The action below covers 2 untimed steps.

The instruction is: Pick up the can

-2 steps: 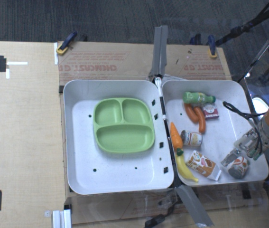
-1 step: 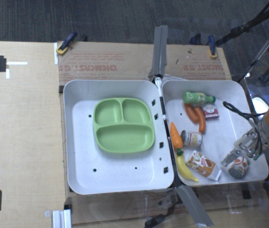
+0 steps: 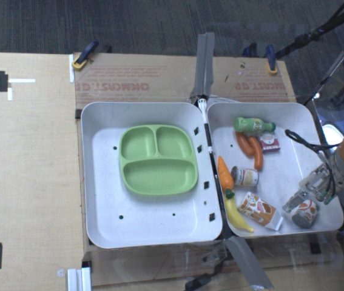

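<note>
The small metal can with a paper label lies on its side in the right white bin, just beside the orange carrot. It looks stiff, smooth and light, and may roll; gripping across its round body seems best. The hand is near the right wall, and whether it is spread I cannot tell.

A green divided plate sits in the left bin; the can lies in the right bin under the jaws.

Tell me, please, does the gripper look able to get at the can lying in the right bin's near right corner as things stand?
Probably yes. The gripper hangs right over the can, nothing lies on top of it, and the carton sits clear to its left. The bin wall close beside it may crowd one finger.
</note>
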### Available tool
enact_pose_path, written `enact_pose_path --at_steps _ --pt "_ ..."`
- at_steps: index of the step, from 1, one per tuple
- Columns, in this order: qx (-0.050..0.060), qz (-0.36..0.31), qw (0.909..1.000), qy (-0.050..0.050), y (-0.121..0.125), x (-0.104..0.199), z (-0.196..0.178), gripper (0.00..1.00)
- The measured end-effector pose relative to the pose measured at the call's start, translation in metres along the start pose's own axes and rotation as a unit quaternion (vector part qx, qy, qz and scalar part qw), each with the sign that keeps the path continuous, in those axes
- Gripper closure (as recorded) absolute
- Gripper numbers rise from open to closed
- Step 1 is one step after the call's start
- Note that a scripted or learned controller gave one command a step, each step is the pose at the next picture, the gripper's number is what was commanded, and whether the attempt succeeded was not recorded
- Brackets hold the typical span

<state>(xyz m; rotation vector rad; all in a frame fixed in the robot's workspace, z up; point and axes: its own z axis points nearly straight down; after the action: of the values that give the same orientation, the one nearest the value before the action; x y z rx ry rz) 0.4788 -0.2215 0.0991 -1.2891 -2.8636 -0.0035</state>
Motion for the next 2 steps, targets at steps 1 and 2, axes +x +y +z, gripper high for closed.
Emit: enact_pose_path --at_steps 1,2 --pt "0.000 0.000 1.0000 0.000 0.0000 0.0000 0.0000 0.00" --pt "0.000 0.000 1.0000 0.000 0.0000 0.0000 0.0000 0.00"
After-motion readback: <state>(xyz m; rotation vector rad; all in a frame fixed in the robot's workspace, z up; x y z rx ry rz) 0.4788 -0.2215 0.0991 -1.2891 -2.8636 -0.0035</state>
